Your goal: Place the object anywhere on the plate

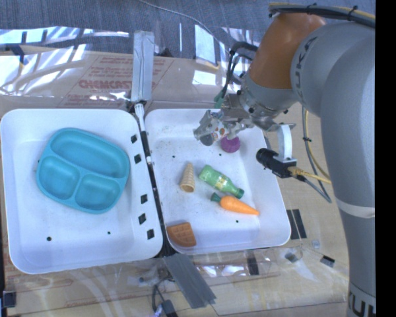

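Nearest, a brown waffle (pixel 181 234) sits in the right bin (pixel 270 203) with a cone (pixel 187 176), green bottle (pixel 220 181), carrot (pixel 234 205) and purple object (pixel 231 144). Gripper (pixel 208 131) hovers beside it, closure unclear. Left bin (pixel 26 236) holds the blue plate (pixel 83 170).

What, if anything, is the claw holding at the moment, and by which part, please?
It cannot be told. The claw hangs low in the right bin beside a purple object, but nothing shows clearly between its tips.
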Action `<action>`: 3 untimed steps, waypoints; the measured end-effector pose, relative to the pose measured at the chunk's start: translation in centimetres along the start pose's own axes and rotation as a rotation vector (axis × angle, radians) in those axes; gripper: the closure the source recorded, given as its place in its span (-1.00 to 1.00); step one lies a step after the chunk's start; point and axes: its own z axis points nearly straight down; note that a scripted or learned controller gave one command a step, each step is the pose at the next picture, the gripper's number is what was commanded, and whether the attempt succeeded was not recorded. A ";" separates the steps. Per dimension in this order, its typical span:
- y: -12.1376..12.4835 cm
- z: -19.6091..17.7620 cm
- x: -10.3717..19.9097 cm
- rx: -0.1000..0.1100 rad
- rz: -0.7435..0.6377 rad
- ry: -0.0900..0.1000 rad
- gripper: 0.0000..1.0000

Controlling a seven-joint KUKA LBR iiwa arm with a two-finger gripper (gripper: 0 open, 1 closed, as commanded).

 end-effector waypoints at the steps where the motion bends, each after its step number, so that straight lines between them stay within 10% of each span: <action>1: -0.3 2.9 8.3 0.004 -0.007 0.001 1.00; 3: -5.3 8.8 23.1 0.009 -0.009 -0.001 1.00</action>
